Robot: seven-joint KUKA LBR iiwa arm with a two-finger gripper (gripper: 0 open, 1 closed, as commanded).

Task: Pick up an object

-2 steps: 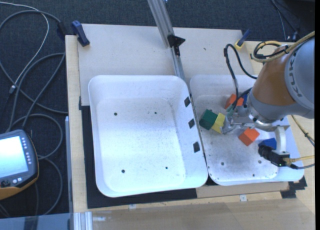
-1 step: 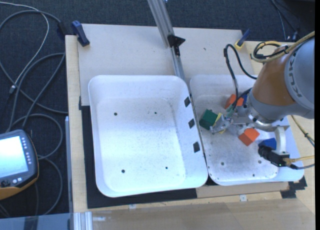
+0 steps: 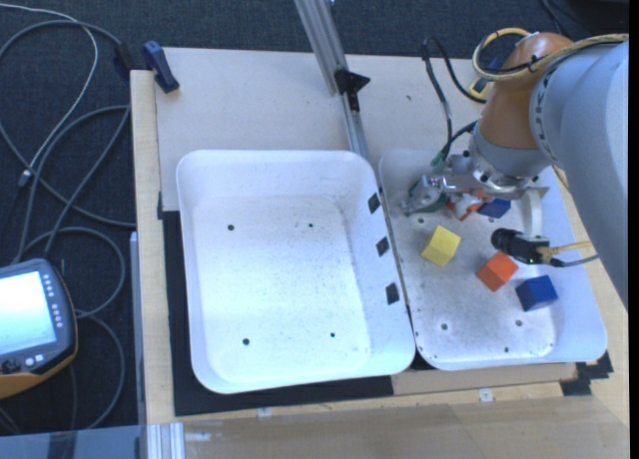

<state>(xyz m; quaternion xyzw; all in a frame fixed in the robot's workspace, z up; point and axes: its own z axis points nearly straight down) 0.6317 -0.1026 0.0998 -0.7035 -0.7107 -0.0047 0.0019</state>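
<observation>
The right bin point(image 3: 469, 332) holds a yellow cube point(image 3: 440, 245), an orange cube point(image 3: 496, 271) and a blue cube point(image 3: 536, 292). Another small blue block point(image 3: 493, 209) lies at the bin's far side, partly hidden under the wrist, with a bit of red beside it. My gripper point(image 3: 431, 196) hangs low over the far part of the right bin, just above and behind the yellow cube. Nothing is visibly held in it. The orange and blue cubes sit to its right, nearer the front.
The left bin point(image 3: 280, 267) lies beside the right one, their rims meeting mid-bench. A slanted metal rail point(image 3: 318, 23) rises from the back of the bench. A blue clamp point(image 3: 160, 66) sits at the far left corner. A pendant point(image 3: 30, 317) and cables lie on the floor at left.
</observation>
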